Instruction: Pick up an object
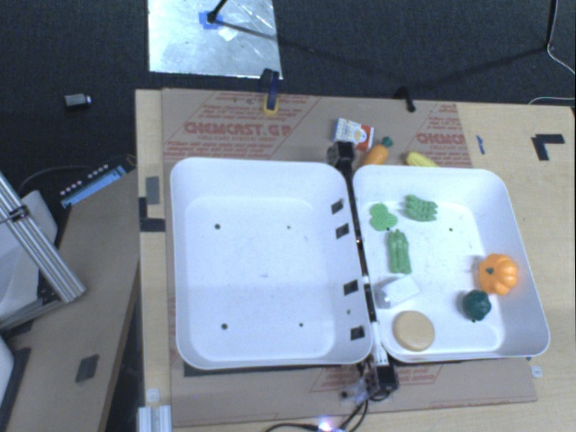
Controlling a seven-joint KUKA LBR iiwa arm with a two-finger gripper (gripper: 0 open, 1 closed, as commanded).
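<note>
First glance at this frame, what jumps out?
The orange pumpkin at the right side of the right bin pops most, with a dark green toy just below it. Green vegetable pieces cluster near the divider, and a tan disc sits at the bin's lower left. Behind the bins, a shiny metal sheet glares.

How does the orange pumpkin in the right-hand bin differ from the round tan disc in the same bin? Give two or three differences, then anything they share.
The pumpkin is bright orange and ribbed; the tan disc is pale and smooth. The pumpkin looks rounded and bulging, the disc flat. The pumpkin sits near the bin's right wall, the disc near the front edge by the divider. Both lie in the right bin, round in outline and similar in width.
</note>
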